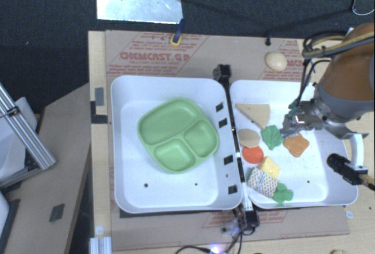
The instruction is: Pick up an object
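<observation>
I see my claw point(291, 124) low in the right bin point(334, 188), though I cannot tell its grip. A green toy point(271, 136) lies just left of it, an orange piece point(296, 145) just below; the green plate point(177, 135) sits far left.

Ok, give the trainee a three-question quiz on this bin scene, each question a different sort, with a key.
1. True or false: the green divided plate lies in the right bin.
2. Multiple choice: which item lies nearest the claw? A) the green leafy piece B) the egg-shaped object C) the yellow block
3. Fill the blank: the tan wedge lies in the ____ bin.

Key: 1 false, it lies in the left bin. 2 A. 3 right.
</observation>
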Motion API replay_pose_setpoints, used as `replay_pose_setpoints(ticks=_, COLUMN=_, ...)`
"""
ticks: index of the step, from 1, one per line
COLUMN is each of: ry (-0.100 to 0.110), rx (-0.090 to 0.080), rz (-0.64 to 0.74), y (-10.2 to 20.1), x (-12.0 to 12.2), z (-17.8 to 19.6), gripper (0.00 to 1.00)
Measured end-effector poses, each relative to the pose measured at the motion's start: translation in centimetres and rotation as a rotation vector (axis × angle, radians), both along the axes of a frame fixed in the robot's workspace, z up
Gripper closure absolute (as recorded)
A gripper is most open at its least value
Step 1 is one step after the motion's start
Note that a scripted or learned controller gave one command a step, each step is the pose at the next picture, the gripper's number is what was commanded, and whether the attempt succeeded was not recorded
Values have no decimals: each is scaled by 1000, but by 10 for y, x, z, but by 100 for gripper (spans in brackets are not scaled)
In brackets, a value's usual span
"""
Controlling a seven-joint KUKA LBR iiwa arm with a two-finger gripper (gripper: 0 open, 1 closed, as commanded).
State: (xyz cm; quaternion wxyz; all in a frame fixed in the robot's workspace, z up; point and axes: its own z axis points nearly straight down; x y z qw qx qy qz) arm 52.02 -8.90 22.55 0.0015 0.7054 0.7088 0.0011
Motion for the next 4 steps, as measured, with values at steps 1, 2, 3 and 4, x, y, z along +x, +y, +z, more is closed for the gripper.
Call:
replay_pose_setpoints(ticks=1, ry=-4, rx=0, rz=3, y=10, x=60, z=7, gripper=100)
replay_pose_setpoints(ticks=2, ry=2, rx=0, rz=-1, y=10, x=59, z=-11, gripper=100)
replay_pose_setpoints(ticks=3, ry=2, rx=0, rz=-3, y=2, x=51, z=4, gripper=100)
replay_pose_setpoints(ticks=4, ry=2, rx=0, rz=0, y=12, x=59, z=-9, gripper=100)
